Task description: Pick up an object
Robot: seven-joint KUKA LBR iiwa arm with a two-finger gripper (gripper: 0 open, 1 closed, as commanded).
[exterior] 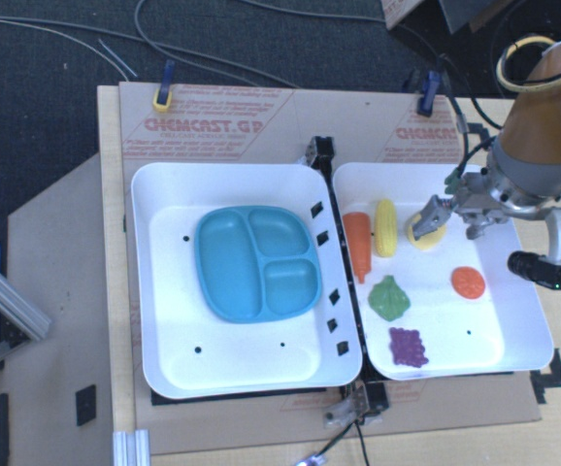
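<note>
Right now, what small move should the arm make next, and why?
Probably a short straight lift. The tool sits at the yellow piece in the right bin, and the corn lies close beside it; rising straight would show whether the grip holds without nudging the corn.

Dark carpet [57, 95] under cardboard-topped bench [222, 124]

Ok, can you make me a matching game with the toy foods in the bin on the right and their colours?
Things:
1. carrot
2. corn
3. grapes
4. lettuce

Colours:
A. purple
B. green
C. orange
D. yellow

Pairs: 1-C, 2-D, 3-A, 4-B
</note>
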